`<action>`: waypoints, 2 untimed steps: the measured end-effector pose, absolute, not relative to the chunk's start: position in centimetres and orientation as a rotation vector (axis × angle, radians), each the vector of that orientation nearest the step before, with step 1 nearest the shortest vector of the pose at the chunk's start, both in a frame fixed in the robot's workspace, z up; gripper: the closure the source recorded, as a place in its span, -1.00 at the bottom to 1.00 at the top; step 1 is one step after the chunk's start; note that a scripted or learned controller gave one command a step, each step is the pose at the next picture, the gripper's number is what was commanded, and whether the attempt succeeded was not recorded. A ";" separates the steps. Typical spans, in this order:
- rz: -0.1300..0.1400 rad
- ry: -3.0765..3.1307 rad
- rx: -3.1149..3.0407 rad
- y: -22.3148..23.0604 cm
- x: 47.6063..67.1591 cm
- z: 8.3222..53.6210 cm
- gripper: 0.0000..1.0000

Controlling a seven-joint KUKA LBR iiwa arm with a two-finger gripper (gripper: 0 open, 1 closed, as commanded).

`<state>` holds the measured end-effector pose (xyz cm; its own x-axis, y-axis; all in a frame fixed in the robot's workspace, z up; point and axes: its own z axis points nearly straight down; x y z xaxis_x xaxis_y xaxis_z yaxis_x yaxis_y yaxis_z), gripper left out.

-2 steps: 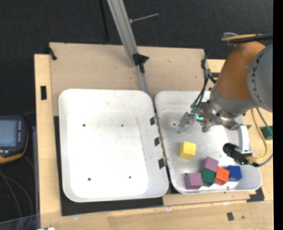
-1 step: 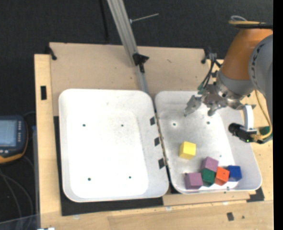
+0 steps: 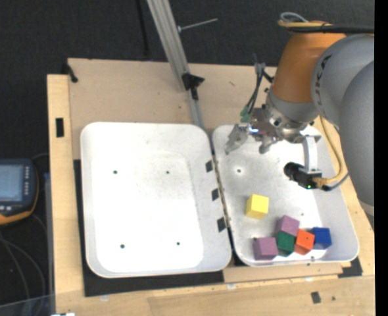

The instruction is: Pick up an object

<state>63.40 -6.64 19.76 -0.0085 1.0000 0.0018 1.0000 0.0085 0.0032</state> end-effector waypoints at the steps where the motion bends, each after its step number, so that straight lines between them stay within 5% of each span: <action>1: -0.001 2.225 2.216 -7.2 63.3 19.7 -1.00; 2: -0.003 2.226 2.215 -7.2 63.3 19.7 -1.00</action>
